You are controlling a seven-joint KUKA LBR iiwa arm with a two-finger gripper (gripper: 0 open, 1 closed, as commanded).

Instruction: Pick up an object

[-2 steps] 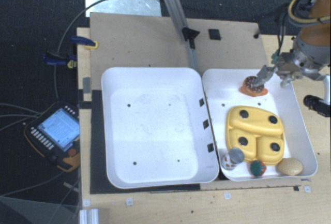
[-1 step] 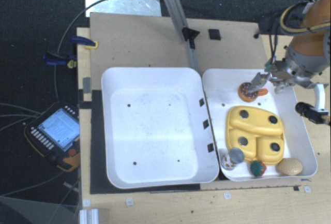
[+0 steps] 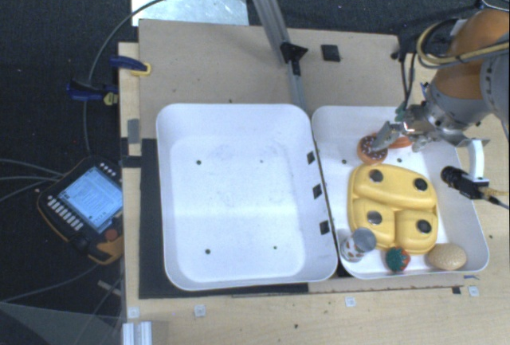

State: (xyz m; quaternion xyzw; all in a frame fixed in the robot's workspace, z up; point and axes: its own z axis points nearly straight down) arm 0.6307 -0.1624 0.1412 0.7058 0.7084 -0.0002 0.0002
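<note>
At the near edge of the right-hand shallow white bin [image 3: 478, 252], a tan rounded stone-like lump [image 3: 445, 256] sits at five o'clock, with a small green-and-red ball [image 3: 396, 258] just beside it and a grey-capped small white piece [image 3: 356, 243] toward seven o'clock. Above these, a large yellow moulded plastic tray with dark round holes [image 3: 394, 205] fills the bin's centre. Farther back, at twelve o'clock, a brown ring-shaped disc [image 3: 371, 147] lies touching the two-finger gripper [image 3: 390, 136]; whether its fingers are clenched or released cannot be told. The left-hand shallow white bin [image 3: 169, 200] lies at nine o'clock.
</note>
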